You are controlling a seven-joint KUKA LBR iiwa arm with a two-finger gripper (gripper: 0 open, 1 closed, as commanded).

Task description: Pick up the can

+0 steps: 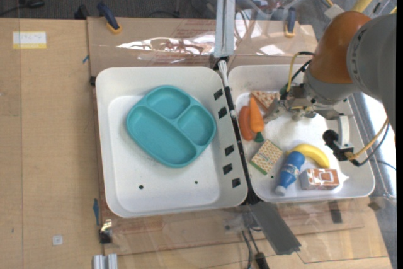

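I see the grey arm point(371, 53) reaching in from the right, orange band uppermost, wrist bent down, gripper point(277, 109) pointing left, low over the right side.

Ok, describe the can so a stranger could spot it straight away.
Start at the right bin, the one the arm reaches into. Along its near side, the can lies tilted between a checkered cracker-like tile on its left and a small carton on its right, just below the banana. It is the only blue cylinder there, with a white end.
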